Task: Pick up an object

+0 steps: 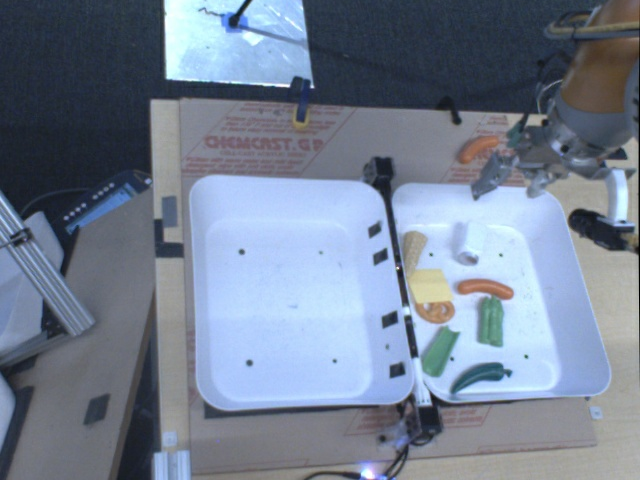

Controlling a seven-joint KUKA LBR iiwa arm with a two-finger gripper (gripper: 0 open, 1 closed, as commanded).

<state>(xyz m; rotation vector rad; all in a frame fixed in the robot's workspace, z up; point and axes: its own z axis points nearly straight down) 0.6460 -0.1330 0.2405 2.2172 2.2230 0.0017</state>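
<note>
The arm (pixel 600 78) has a rounded orange section approx. at the top right, w/ a thin grey ring across its upper part. Below it is a grey wrist part, metal-looking. The gripper (pixel 515 176) is grey and dark, w/ two short fingers (pixel 487 182). A thin dark cable runs beside the orange section. Markings are too small to read.

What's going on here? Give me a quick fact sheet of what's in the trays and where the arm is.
left bin: white, shallow
right bin: holds toy food
items: cone, white cylinder, cheese slice, pretzel, sausage, green beans, pea pod, dark green pepper
outside bins: second sausage on the board
gripper: above the right bin's far edge, holding nothing
</note>
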